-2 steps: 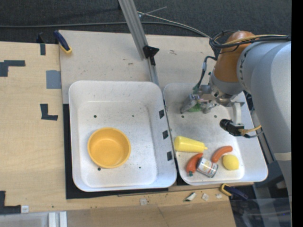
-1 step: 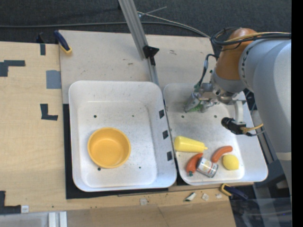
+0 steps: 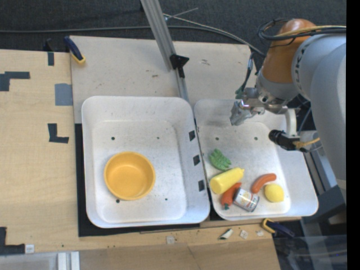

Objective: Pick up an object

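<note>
I'm at the approach step, nothing picked yet: my gripper (image 3: 243,115) hangs over the bare far end of the right bin (image 3: 298,210), w/ no object between or under it. Whether my hand is spread or pressed together I can't tell from this angle, too small and foreshortened. The pickable stuff sits bunched at the bin's near end, roughly 6 o'clock from me: green leafy piece (image 3: 220,160) closest, then yellow corn-like piece (image 3: 226,179), orange carrot (image 3: 230,194) touching it, small can (image 3: 246,200) lying on its side, red sausage (image 3: 263,182) and yellow lemon (image 3: 274,193) toward 5 o'clock. The left bin (image 3: 93,108) has a yellow bowl (image 3: 129,175), approx 8 o'clock from me and well apart. Next move, as I judge it: travel toward 6 o'clock, pick a target w/ free space around it (the green piece or lemon looks easiest), then descend. The cluster is tight, so neighbours could get nudged. Writing: the can's label has colour patches but no legible text; no brands readable elsewhere.
</note>
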### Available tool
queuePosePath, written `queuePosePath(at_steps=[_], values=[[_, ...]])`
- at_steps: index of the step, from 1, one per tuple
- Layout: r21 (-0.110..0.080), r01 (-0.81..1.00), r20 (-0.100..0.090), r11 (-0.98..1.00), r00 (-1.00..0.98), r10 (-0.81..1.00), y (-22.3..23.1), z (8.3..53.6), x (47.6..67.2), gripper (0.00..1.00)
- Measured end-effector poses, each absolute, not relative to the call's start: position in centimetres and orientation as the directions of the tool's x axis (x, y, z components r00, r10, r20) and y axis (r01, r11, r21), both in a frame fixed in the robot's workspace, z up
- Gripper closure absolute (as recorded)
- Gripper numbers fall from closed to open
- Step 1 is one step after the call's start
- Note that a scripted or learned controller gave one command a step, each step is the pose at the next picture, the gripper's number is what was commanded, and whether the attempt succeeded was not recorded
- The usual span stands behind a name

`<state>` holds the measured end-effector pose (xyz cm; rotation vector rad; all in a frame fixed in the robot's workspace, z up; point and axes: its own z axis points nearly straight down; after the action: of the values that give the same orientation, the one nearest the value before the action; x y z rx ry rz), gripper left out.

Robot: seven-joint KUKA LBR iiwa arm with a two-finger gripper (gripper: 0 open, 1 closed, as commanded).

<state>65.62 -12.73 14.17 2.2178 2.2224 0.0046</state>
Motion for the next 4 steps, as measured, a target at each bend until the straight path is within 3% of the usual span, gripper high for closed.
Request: queuePosePath(at_steps=[1, 2, 4], values=[[0.006, 1.000, 0.000, 0.002, -0.002, 1.000, -12.6, 20.8, 65.6, 1.00], [0.001, 1.000, 0.000, 0.002, -0.002, 1.000, -12.6, 22.4, 65.6, 1.00], [-0.006, 1.000, 0.003, 0.006, -0.006, 1.000, -2.3, 22.5, 63.4, 1.00]])
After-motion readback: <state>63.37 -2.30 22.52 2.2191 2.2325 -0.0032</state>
